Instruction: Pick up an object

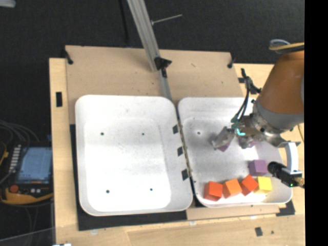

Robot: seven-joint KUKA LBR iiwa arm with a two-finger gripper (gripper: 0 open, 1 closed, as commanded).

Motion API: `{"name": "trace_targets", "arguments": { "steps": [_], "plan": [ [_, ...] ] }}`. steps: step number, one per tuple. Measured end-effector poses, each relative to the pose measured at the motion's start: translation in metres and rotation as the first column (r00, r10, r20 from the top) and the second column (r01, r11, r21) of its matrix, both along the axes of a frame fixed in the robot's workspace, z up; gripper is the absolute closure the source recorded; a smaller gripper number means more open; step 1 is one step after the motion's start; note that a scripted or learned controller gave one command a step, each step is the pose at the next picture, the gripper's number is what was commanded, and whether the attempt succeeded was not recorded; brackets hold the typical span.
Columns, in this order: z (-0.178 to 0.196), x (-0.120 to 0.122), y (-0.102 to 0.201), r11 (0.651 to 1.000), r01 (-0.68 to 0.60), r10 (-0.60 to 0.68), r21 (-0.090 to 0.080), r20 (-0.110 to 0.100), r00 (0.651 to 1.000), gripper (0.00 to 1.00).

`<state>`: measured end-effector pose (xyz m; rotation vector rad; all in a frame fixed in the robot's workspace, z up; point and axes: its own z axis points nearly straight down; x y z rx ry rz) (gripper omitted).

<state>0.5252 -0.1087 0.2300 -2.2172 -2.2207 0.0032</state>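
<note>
My gripper hangs over the middle of the right bin, its two grey fingers spread apart and open. A small purple patch shows under the left fingertip and another by the right one; I cannot tell whether they are part of a block. A purple block lies just right of and in front of the gripper. Along the bin's front wall sit a red-orange block, an orange block, another red-orange block and a yellow block.
The left bin stands beside the right one, with a row of dark clips along the divide. A slanted metal rod rises behind the bins. The arm's body covers the right bin's far right corner.
</note>
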Motion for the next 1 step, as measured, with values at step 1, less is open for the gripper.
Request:
{"name": "trace_targets", "arguments": {
  "steps": [1],
  "plan": [
    [0.0022,0.0009,-0.0005,1.000,0.004,-0.004,-0.001,0.006,1.000,0.00]
  ]
}}
